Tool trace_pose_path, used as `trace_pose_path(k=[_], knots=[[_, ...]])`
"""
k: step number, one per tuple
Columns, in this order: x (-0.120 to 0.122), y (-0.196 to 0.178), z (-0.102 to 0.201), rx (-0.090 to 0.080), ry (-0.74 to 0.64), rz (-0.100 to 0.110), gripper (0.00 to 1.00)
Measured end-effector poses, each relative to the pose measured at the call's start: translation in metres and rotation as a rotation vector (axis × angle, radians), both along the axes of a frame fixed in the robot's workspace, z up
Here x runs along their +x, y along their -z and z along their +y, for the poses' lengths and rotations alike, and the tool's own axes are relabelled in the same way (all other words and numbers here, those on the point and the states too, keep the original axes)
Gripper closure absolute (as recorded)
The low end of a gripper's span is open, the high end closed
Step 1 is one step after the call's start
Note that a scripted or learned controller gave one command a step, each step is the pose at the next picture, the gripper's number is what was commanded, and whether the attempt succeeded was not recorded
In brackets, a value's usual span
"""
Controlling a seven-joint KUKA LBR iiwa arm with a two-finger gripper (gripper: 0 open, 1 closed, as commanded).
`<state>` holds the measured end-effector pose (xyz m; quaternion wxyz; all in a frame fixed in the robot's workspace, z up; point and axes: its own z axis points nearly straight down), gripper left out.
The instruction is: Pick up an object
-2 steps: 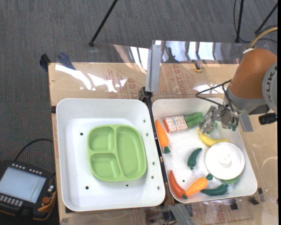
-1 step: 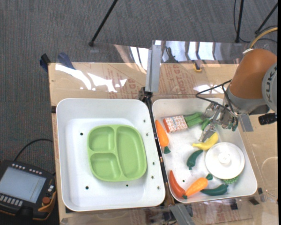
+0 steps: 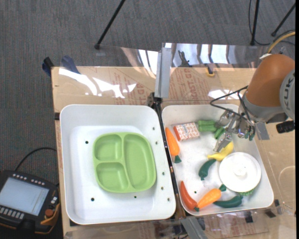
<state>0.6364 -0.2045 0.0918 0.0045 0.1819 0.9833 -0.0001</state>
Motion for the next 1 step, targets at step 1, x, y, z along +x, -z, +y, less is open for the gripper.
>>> trace_pose_path(k=[1], knots=[[0.0019, -0.0112, 0.0019, 0.0, -0.004, -0.004, 1.0]])
